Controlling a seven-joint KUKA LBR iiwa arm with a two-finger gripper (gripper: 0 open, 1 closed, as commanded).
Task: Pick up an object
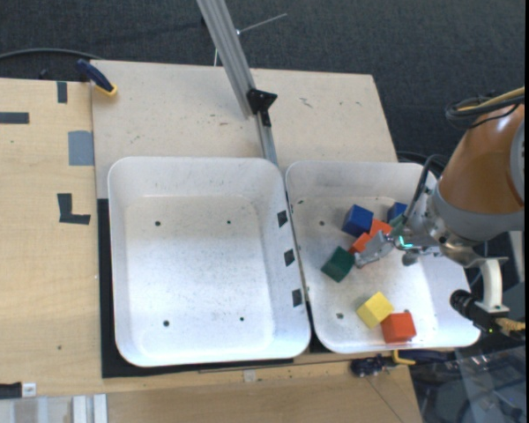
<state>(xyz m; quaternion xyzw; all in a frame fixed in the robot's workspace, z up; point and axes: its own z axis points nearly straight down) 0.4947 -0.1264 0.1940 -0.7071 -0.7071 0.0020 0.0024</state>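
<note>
small orange block (370, 234) | maybe touching pincer (376, 247) | right bin (335, 183)

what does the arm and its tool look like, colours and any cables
The arm is bulky and rounded, with a broad orange band over a grey section toward the wrist. A thin dark cable loops above it near the bench edge. The tool is a small grey metal piece at the wrist's end, with a tiny teal glint beside it. Its finer shape is too small to make out.

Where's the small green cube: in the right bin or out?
In. The small green cube rests on the floor of the right shallow white bin, left of the gripper.
</note>
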